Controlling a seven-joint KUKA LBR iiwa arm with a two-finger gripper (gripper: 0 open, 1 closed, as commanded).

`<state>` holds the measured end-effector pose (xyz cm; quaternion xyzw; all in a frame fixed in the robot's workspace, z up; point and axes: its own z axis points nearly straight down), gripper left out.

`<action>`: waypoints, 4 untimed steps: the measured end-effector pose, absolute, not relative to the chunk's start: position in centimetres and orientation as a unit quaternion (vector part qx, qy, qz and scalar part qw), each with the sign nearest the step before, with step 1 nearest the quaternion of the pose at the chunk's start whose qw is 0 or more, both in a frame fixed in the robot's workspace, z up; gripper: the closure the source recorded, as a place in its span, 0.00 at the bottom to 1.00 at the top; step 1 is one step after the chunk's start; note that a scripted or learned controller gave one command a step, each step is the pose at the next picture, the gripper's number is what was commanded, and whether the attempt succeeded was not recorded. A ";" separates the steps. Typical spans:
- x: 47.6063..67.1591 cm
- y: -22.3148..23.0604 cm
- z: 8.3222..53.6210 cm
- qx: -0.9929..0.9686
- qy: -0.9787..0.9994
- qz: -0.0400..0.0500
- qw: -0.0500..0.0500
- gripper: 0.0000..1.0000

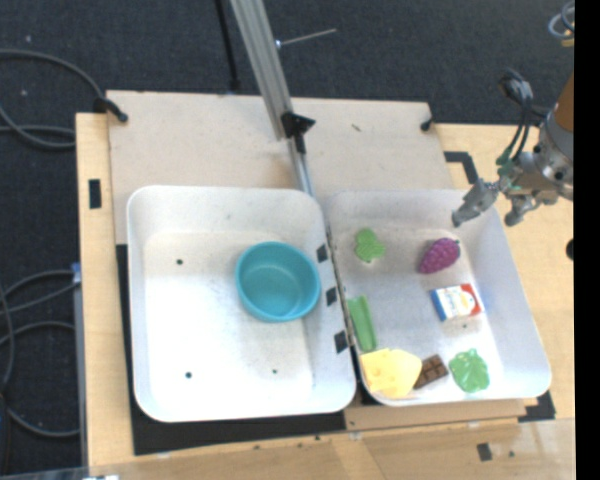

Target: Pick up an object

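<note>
Below and just left of our gripper, the grapes lie untouched in the right bin. We are approaching, holding nothing; next we must descend squarely over them.

Two white bins sit side by side: the left bin holds one teal bowl. The right bin holds seven items: one purple grape bunch, one small green-and-yellow piece, one green strip, one yellow wedge, one brown block, one green leafy piece and one small carton.
</note>
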<state>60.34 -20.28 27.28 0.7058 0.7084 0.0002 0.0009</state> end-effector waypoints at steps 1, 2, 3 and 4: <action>60.3 -20.3 27.3 0.706 0.709 0.000 0.001 0.00; 59.6 -21.3 22.1 0.708 0.707 -0.002 -0.001 0.00; 59.2 -21.6 15.8 0.708 0.707 -0.003 -0.001 0.00; 59.1 -21.8 10.6 0.708 0.706 -0.002 -0.001 0.00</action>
